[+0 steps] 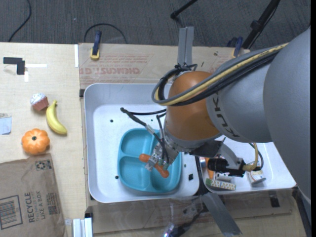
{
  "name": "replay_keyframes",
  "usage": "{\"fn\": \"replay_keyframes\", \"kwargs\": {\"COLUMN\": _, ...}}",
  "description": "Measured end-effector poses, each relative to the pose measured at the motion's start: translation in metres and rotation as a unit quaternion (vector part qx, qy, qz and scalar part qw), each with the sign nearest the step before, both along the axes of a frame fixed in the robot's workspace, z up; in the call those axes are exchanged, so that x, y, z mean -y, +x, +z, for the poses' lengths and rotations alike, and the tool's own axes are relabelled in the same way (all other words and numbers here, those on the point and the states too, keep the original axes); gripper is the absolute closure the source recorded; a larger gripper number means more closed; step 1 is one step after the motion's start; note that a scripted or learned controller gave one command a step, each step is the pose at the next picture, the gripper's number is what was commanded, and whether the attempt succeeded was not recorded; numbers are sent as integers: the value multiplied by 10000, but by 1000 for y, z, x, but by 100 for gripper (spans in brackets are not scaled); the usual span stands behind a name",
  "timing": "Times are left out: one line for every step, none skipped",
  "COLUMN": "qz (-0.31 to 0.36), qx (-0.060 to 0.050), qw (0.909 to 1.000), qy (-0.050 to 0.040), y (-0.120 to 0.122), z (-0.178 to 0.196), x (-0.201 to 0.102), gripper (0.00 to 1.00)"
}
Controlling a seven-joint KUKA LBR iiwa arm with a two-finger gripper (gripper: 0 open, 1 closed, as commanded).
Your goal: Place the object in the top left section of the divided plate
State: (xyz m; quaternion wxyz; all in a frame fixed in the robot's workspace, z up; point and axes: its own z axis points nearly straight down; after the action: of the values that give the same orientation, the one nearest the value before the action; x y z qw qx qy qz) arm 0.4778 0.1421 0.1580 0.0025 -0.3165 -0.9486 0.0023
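Hand (pixel 159 157) sits over the blue divided plate (pixel 129 174) in the left bin (pixel 98 132). Orange carrot-like object (pixel 154 165) lies directly beneath it, long axis 10-to-4 o'clock. Grip state: cannot tell. Target section lies toward 10 o'clock.

So there's just the one camera, mounted up above the table (pixel 39 83) and looking down at a slant, not straight overhead. The far edge of the table and a strip of dark carpet (pixel 123 9) sit along the top of the frame, the near edge runs along the bottom. It's pulled back enough to catch the left white bin (pixel 98 132) whole, plus a stretch of bare table to the left of it. The arm (pixel 237 98) comes in from the right, sits close under the lens and looks huge, covering much of the right bin (pixel 276 179).
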Motion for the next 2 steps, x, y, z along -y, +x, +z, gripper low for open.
{"fn": "replay_keyframes", "kwargs": {"qz": 728, "qx": -11, "qw": 9973, "qy": 7, "y": 13, "z": -23, "x": 27, "gripper": 100}}
{"fn": "replay_keyframes", "kwargs": {"qz": 2093, "qx": -4, "qw": 9778, "qy": 17, "y": 8, "z": -19, "x": 0, "gripper": 100}}
